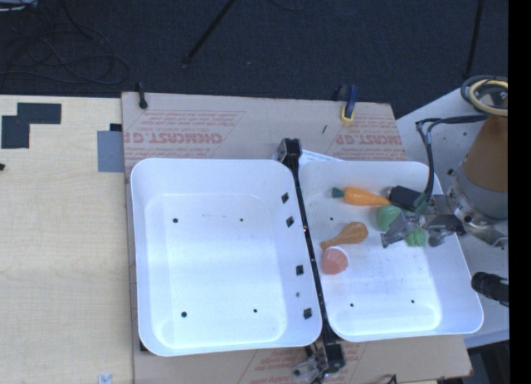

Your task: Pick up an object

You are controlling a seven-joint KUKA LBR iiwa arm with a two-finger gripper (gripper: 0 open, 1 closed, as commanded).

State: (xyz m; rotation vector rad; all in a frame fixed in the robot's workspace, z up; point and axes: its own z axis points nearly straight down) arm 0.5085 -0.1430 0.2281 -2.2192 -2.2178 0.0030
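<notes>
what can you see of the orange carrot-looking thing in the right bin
The carrot is a small toy that looks like smooth plastic: an orange tapered body with a short green top at its left end. It lies flat, almost level across the view, near the back of the right bin. It seems to lie free on the white floor, its right tip close to the gripper and a green object.

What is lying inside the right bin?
The right bin holds a toy carrot, a tan drumstick, a pink round piece and green items; the tool partly covers them.
</notes>
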